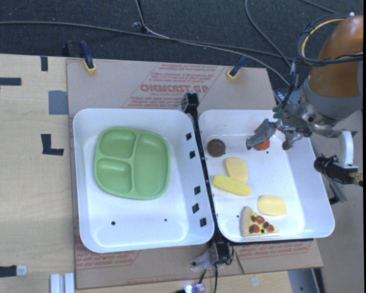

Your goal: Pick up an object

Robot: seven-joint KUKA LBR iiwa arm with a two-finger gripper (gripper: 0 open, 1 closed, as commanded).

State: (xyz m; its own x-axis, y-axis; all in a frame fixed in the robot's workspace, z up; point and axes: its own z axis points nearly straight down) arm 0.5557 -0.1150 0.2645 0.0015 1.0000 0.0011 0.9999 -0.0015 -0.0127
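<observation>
Toy food (232, 185) in right white bin (305, 182)

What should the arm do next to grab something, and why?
Probably lower a little onto the small red-orange object. The gripper sits right at it in the right bin, its fingers spread and nothing between them.

This is looking like a robotics lab, not a kitchen. Two white bins (79, 163) are sitting on a cardboard sheet (171, 87) that clamps (87, 58) are pinning at its far edge to a wooden bench (24, 182). Black cables (140, 23) are trailing over dark carpet (201, 11) beyond, and black tape marks (49, 144) are dotting the bench's left side. The food in the right bin is looking like plastic toys (256, 221).
</observation>
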